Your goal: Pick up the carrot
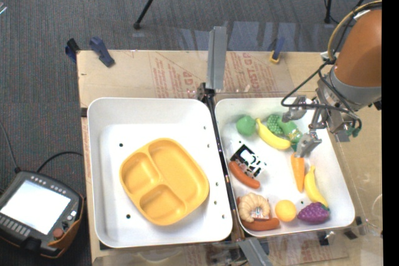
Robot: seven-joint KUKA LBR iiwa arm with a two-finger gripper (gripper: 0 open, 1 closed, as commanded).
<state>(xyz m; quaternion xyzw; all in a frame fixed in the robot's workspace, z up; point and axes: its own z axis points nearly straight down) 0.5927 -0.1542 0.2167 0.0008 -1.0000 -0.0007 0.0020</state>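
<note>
Lying loose in right bin [346, 196]: orange carrot [298, 172], tapered, pointing down; gripper [307, 145] state unclear.

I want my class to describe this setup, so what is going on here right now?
A robot arm reaches in from the right over the right bin, which holds toy food. Its pincer hangs just above the carrot, which lies flat beside a banana. Nothing sits between the fingers, so the carrot is not yet picked up. The left bin holds a yellow tray.
</note>
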